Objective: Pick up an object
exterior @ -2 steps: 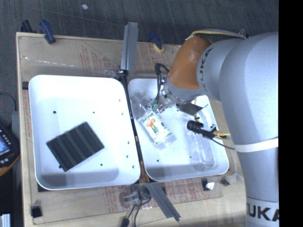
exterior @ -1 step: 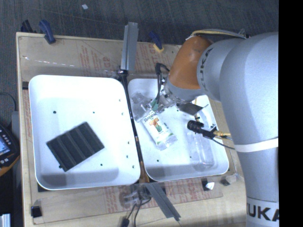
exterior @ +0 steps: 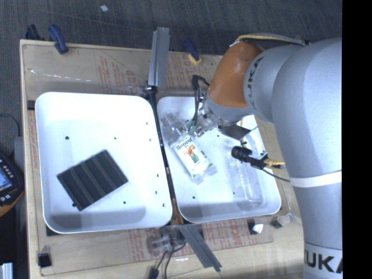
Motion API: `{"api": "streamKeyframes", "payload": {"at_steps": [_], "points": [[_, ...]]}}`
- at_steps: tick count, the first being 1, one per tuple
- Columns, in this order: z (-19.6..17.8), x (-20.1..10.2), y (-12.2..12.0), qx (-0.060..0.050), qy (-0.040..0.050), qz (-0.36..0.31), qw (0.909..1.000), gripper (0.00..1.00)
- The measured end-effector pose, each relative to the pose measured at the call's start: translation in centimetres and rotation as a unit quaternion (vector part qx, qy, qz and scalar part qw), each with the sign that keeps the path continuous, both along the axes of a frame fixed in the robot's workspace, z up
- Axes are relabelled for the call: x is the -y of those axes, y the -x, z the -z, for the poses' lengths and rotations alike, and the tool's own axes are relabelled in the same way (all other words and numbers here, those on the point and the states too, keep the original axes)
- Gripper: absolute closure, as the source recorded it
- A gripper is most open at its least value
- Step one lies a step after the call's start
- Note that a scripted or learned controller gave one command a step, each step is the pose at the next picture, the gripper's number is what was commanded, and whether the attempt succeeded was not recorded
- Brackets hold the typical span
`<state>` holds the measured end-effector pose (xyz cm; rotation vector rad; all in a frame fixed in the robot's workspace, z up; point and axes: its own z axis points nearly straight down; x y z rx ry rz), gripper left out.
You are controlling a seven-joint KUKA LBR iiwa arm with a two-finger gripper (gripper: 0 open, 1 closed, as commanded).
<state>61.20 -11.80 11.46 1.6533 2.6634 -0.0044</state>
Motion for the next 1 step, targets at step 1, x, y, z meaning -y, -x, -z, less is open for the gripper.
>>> {"api": "streamKeyframes", "payload": {"at_steps": [1], "points": [[1.69,-0.1,-2.42,-0.013,0.0029,0.082,0.9965,1.0]]}}
